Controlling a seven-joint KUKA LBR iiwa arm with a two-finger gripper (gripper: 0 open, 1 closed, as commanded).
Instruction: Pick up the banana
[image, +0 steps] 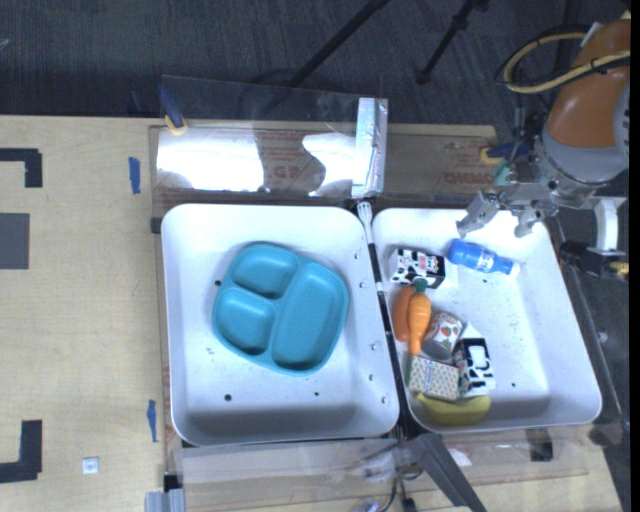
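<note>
The yellow banana (455, 408) lies at the front left corner of the right bin (540, 350), partly covered by a patterned packet (435, 378). My gripper (500, 212) hangs over the back edge of the right bin, far behind the banana. Its two fingers stand spread apart with nothing between them. A blue bottle (480, 258) lies just below and in front of the gripper.
An orange carrot (416, 312), a black-and-white cow-print item (417, 266), a shiny packet (443, 335) and a black-and-white box (478, 365) crowd the right bin's left side. The left bin (190, 380) holds a blue divided plate (281, 305).
</note>
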